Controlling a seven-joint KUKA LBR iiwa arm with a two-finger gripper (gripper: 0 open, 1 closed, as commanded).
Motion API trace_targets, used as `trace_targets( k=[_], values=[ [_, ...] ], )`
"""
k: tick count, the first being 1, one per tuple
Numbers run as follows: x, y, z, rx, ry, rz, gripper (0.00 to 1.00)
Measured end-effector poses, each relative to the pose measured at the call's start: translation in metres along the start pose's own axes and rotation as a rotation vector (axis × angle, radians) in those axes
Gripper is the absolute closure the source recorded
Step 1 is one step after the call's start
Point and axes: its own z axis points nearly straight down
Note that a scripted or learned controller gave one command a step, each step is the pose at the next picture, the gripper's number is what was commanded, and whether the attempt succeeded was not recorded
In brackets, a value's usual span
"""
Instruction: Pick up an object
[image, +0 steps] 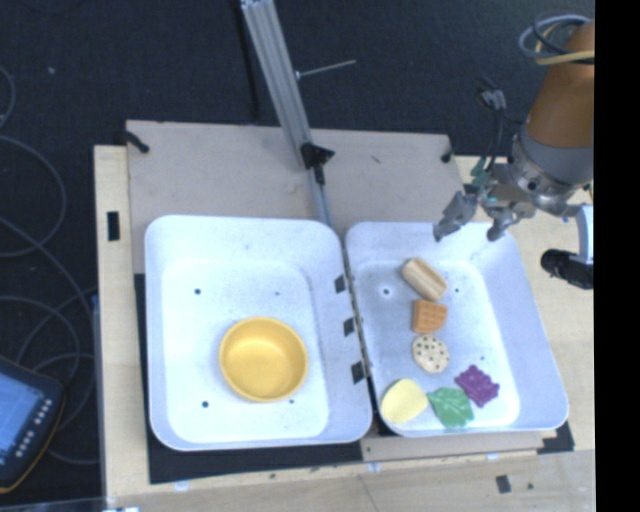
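The right bin (520, 300) holds several small objects: a tan bread roll (424, 277), an orange waffle piece (429, 317), a speckled cookie (430, 353), a pale yellow lemon-like piece (403, 401), a green leaf-shaped piece (451, 406) and a purple grape cluster (477, 384). My gripper (472, 224) hangs open above the far edge of the right bin, behind and to the right of the bread roll, with nothing between its fingers.
A yellow bowl (263, 358) sits in the left bin (180, 260). A slanted metal pole (285, 90) rises behind the bins. Cables and a tablet (20, 420) lie on the floor at the left.
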Motion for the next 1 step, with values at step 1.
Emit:
trace_targets(
  k=[1],
  values=[
    [-0.0001,0.0,0.0,0.0,0.0,0.0,0.0]
  ],
)
